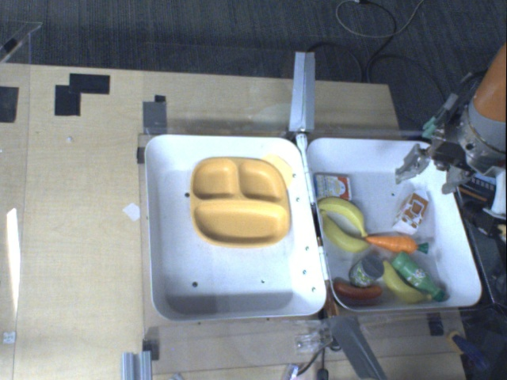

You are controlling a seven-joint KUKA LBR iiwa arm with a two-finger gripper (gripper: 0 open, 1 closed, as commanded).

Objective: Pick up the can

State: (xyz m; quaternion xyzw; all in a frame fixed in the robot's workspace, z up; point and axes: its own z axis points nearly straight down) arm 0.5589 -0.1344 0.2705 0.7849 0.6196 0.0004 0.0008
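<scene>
The can stands upright near the front of the right bin, showing its grey top. It is wedged between a carrot, a green bottle and a red sausage. My gripper hovers over the bin's back right part, above and right of a snack packet. Its fingers are spread open with nothing between them. The can lies well forward and left of the gripper.
Two bananas and a small carton lie along the right bin's left side. Another yellow fruit sits under the bottle. The left bin holds a yellow compartment tray. A metal divider post stands between the bins.
</scene>
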